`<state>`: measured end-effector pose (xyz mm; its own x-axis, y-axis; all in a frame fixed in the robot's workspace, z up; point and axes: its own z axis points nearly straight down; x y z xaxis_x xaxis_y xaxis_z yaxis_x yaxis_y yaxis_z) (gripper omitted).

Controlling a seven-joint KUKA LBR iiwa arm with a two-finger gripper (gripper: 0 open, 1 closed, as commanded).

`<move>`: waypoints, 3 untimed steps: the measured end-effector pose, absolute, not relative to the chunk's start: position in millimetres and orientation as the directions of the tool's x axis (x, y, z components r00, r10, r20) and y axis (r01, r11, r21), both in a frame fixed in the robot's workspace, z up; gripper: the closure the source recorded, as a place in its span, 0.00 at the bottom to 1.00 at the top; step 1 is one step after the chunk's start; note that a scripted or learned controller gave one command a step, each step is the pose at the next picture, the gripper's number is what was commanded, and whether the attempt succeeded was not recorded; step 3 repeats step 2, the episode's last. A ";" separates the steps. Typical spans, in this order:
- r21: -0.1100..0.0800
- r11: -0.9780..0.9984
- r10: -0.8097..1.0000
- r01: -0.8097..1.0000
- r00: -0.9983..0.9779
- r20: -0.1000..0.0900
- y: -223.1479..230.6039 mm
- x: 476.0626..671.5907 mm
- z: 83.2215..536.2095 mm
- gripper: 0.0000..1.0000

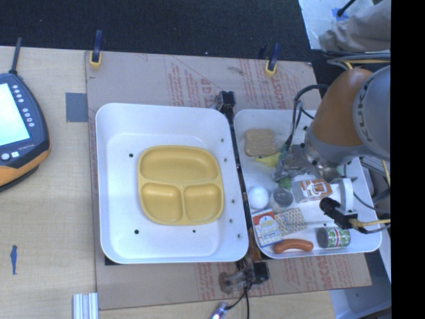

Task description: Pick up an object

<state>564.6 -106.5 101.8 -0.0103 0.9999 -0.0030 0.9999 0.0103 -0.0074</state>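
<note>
Camera view, from the left: one handheld screen with an orange rim lies at the far left of the surface; one grey patch of tape sits just beside the left bin; one blue clamp stands behind that bin and a second blue clamp behind the right bin. One yellow divided plate with three compartments lies flat in the middle of the left bin.

The right bin is crowded. Along its left side lie one brown slice of bread, one white ball and one red-and-blue box; further right lie one banana, one grey round lid, one patterned packet and one sausage at the near edge; then one orange-and-white packet and one small can.

The hand sits low over the upper middle of the right bin, with the grey and orange arm covering the bin's upper right corner; whether the hand is wide or narrow cannot be told. The banana lies just beside it on the left, the bread near it further left, and the lid and orange-and-white packet just in front of it; a small green thing is partly hidden at its base.
</note>
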 end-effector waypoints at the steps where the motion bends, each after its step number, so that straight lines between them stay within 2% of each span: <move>1: -0.002 0.004 1.000 1.000 -0.004 0.001 -46.3 586.1 192.3 1.00; 2: -0.002 0.004 1.000 1.000 -0.004 0.001 -4.0 551.3 242.4 1.00; 3: -0.002 0.004 1.000 1.000 -0.004 0.001 -4.0 551.3 242.4 1.00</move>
